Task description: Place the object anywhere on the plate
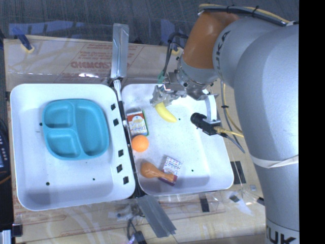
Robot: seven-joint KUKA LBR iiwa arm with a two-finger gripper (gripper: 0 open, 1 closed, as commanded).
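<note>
The banana (166, 113), a small yellow curved piece, lies in the right bin (216, 159) near its back wall, slanting down toward the bin's centre. The gripper (162, 93) sits directly over its upper end, apparently touching or just above it; you cannot tell from this angle whether the pincer is spread or pinching, and nothing shows the fruit lifted.

Judgement: the step in hand is the grasp. You do it well by closing across the banana's narrow width, near its middle rather than the tip, since a smooth curved skin will likely pivot or squirt out if pinched at one end. Lift straight before travelling left.

The target, a blue plate (76, 128) with three moulded compartments and a glossy plastic look, rests in the left bin (25, 187), well apart from the banana.

Nearby in the right bin: a small printed carton (137, 123), an orange ball (140, 144) just below it, a tan gourd-shaped item (152, 171) and a crinkled packet (171, 165) touching it.
</note>
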